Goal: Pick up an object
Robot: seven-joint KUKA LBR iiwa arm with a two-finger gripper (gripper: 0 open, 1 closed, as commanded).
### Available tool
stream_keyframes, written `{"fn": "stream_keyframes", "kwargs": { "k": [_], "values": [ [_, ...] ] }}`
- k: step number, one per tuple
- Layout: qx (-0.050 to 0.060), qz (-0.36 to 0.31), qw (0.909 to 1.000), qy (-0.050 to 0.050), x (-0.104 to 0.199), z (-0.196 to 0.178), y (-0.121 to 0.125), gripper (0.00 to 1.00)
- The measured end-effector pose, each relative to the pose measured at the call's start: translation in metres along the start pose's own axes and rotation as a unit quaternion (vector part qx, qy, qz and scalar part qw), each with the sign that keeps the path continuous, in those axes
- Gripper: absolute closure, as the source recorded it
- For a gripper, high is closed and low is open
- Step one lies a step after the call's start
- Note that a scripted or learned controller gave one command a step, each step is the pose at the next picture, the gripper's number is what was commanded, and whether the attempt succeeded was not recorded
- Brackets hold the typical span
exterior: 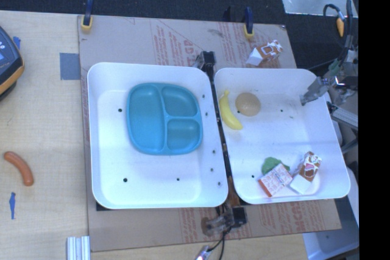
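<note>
The right bin [286,125] holds a yellow banana [230,111] near its left wall, with a round tan bun-like item [248,104] just beside it. At its front lie a green leafy piece [272,165], a small red-and-white carton [276,179] and another carton [309,167] on a white wedge. My gripper [312,94] hangs over the right bin's back right corner, well apart from all these items, and nothing shows in it.
The left bin [109,149] carries a blue divided plate [164,118]. Outside the bins, a small carton [265,53] lies on the cardboard behind the right bin and a sausage [19,167] sits on the bench at far left. Clamps [88,15] stand along the back edge.
</note>
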State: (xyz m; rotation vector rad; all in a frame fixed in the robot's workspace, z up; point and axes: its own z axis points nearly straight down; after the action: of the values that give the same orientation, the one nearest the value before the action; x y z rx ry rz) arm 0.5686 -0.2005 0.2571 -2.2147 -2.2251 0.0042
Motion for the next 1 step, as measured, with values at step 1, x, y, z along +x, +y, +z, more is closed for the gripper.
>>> {"fn": "stream_keyframes", "kwargs": {
  "k": [1],
  "values": [
    [0.001, 0.0, 1.0, 0.0, 0.0322, 0.0825, -0.0713, 0.0]
  ]
}}
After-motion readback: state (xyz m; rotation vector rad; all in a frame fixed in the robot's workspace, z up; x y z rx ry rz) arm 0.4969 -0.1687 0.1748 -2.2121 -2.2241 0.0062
